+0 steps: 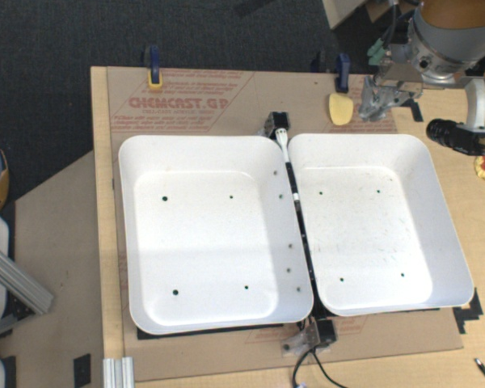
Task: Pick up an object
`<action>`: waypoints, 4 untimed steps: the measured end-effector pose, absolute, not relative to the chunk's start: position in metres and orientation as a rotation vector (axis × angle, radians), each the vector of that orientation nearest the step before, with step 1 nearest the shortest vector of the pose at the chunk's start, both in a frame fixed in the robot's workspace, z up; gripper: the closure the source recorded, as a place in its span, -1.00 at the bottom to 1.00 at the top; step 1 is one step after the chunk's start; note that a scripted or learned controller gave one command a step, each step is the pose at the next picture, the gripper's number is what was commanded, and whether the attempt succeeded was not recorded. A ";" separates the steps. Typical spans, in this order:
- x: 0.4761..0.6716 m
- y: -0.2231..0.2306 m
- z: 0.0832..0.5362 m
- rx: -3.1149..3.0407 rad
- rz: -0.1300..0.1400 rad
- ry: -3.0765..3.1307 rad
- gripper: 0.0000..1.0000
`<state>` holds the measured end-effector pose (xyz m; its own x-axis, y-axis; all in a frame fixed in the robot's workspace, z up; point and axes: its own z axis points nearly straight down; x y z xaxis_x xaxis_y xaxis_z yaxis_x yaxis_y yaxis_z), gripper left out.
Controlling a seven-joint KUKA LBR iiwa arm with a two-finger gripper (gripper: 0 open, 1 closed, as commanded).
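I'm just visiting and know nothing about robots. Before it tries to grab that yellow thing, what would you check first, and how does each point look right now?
1. Target in sight: the yellow object lies on the board behind the right bin, outside both bins. Ok.
2. Gripper near target: just to its right, close by. Ok.
3. Gripper directly over the object: it looks offset to the side. Not ok.
4. Fingers ready to close: too blurred to judge. Cannot tell.
5. Nearby obstruction: a blue clamp stands just behind the object. Cannot tell if it interferes.
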<state>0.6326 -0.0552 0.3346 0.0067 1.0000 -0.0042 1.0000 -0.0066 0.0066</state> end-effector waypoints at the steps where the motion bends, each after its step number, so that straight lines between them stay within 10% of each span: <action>1: 0.664 0.065 0.269 2.215 -0.003 2.239 1.00; 2: 0.648 0.045 0.324 2.219 0.007 2.217 1.00; 3: 0.666 0.125 0.259 2.218 -0.005 2.233 1.00; 4: 0.668 0.056 0.325 2.222 0.008 2.208 1.00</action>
<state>0.6677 0.0556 0.3250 0.0064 1.0000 -0.0024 0.9999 -0.0064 0.0099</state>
